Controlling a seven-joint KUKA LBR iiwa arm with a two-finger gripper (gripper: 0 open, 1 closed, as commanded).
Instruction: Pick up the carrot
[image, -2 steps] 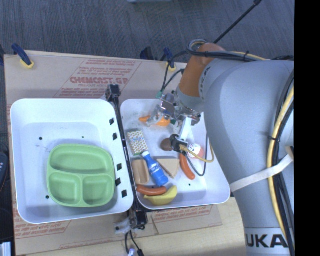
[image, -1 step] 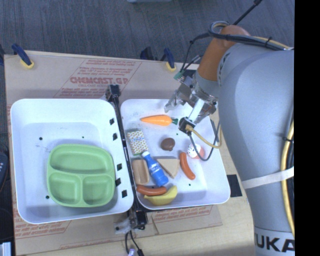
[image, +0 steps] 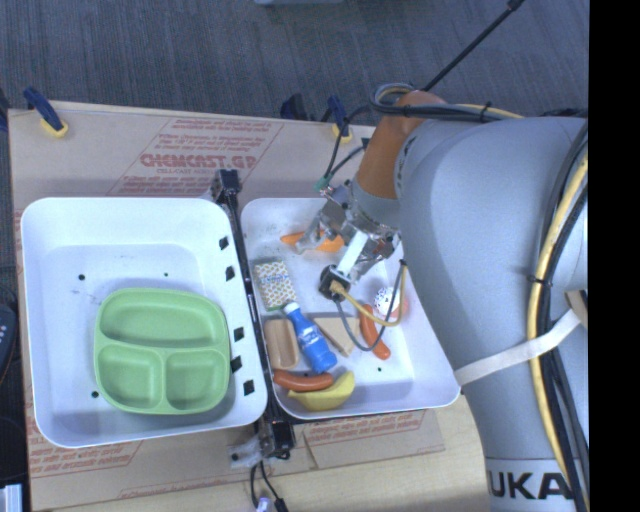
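Observation:
The carrot (image: 293, 239) is a small orange piece lying at the far end of the right bin (image: 432, 372). My gripper (image: 325, 231) is down right over it. Orange shows on both sides of the gripper tip, at the left and again just to its right. The gripper's body hides the middle of the carrot. The carrot looks to be resting on the bin floor.
The right bin also holds a patterned cracker (image: 273, 282), a blue bottle (image: 315, 340), a tan block (image: 281, 343), a red sausage (image: 302, 380), a banana (image: 326, 396), an orange-red pepper (image: 376, 338) and a white speckled ball (image: 386, 299). A green divided plate (image: 160, 350) sits in the left bin (image: 50, 240).

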